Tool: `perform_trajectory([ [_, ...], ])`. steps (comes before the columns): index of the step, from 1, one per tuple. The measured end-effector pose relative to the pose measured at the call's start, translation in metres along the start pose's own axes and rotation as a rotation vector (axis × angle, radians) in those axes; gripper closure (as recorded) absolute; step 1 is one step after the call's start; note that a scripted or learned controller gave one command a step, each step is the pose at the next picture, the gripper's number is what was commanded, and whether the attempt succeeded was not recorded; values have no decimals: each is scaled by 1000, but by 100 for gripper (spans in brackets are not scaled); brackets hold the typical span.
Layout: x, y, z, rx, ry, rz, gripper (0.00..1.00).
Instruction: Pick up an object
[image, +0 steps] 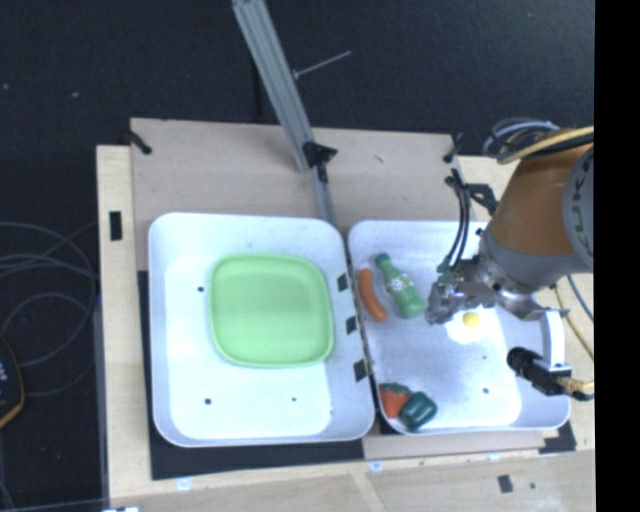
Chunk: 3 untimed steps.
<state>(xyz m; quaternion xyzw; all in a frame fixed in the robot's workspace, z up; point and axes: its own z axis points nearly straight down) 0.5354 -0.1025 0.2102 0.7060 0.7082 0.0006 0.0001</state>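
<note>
My gripper (443, 306) hangs over the middle of the right bin (480, 415), beside a small yellow object (470, 321) just to its right. A green bottle (399, 287) lies a little to its left, tilted. Further left, an orange sausage-shaped item (371, 295) rests along the bin's left wall. At the bin's front left corner sit a dark green item (418, 408) and an orange-red carrot-like item (394, 398). Nothing shows between the fingers.
The left bin (180, 400) holds a light green square plate (270, 309). A grey metal pole (280, 85) slants up from between the bins at the back. A black fitting (535, 370) juts over the right bin's right side.
</note>
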Motion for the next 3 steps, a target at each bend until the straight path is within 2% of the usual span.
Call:
perform_trajectory([
  [1, 52, 28, 2, 0, 0, -1, 100],
  [3, 153, 68, 2, 1, 0, -1, 100],
])
